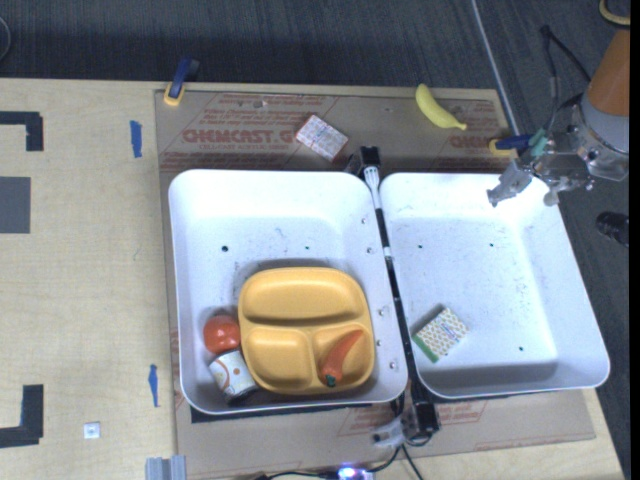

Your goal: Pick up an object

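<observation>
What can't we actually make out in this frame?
- Gripper, camera view: too small to tell what its tips are doing.
- Arm: cut off by the right edge beyond the orange band.
- White can in the left bin: partly tucked under the yellow tray; label blurred.
- Patterned sponge in the right bin: print too small to read.

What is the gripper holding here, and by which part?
Nothing. The gripper hangs over the far right corner of the right bin with nothing between its fingers; the sponge lies untouched in that bin.
</observation>
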